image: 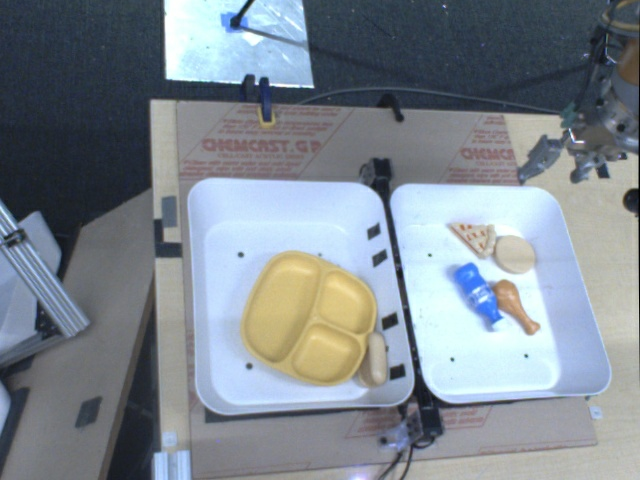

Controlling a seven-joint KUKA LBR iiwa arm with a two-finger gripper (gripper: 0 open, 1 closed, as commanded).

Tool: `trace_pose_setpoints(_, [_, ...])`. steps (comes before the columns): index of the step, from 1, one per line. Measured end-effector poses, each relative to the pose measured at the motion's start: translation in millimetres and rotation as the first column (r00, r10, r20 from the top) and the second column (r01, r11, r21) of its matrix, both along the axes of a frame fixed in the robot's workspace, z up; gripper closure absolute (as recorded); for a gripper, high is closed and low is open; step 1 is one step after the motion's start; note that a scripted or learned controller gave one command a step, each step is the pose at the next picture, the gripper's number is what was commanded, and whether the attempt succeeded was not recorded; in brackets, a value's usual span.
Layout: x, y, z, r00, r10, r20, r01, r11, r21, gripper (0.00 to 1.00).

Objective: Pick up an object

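Lying in the right bin [560, 368], four small candidates sit clustered toward its far half: a blue bottle [478, 293], a toy drumstick [518, 305] just beside it, a round tan biscuit [515, 254], and a cracker wedge [472, 237] touching the biscuit's left edge. No item is lifted. The left bin [215, 368] holds a yellow divided plate [308, 316] with a pale bread roll [374, 359] against its near right corner.

The pincer [562, 160] hangs above the surface beyond the right bin's far right corner, well apart from every object. Its fingers appear spread, with nothing between them.

Likely faults from this position:
- Bottle and drumstick lie nearly touching; a descent between them may nudge both aside or catch two at once.
- The biscuit and wedge are flat, so fingers may close over them and slip.
- A descent near the bin wall risks striking the rim.
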State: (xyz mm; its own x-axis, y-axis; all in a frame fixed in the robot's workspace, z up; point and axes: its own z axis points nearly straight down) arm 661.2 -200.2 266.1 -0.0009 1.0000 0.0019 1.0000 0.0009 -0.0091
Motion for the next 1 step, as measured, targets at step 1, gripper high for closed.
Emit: trace_pose_setpoints(1, [2.1,0.7,7.9,1.000,0.003,0.012,-0.003,1.000,-0.003,0.00])
